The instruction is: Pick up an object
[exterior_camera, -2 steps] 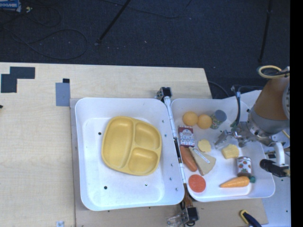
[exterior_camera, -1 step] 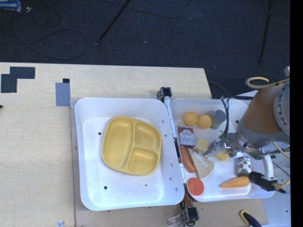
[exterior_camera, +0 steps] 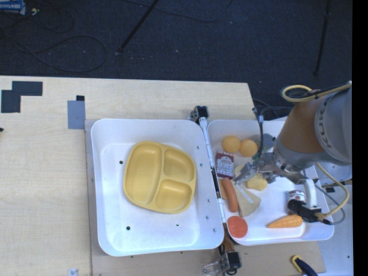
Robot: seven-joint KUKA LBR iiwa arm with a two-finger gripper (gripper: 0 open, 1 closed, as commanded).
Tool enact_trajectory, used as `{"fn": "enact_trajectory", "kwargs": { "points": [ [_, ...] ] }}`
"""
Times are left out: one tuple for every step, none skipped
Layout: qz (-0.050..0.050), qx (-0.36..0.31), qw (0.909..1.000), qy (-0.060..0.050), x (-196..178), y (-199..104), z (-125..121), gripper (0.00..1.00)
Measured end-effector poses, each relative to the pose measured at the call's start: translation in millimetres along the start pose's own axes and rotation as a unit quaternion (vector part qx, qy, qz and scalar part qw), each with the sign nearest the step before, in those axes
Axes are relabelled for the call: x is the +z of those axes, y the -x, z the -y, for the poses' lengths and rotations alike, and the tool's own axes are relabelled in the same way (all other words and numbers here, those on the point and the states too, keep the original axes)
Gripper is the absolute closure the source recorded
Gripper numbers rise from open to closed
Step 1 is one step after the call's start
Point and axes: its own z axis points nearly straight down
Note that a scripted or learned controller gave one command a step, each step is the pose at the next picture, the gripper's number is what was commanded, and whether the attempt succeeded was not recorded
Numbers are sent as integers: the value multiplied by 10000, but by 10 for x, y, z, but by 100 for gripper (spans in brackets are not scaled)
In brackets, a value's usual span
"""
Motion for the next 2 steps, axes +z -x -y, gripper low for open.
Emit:
{"fn": "enact_trajectory", "kwargs": {
  "points": [
    [-21,5,10000,-45,-54,-1,8,100],
    [-8,-12,10000,-13,-1005,-1089,197,100]
  ]
}}
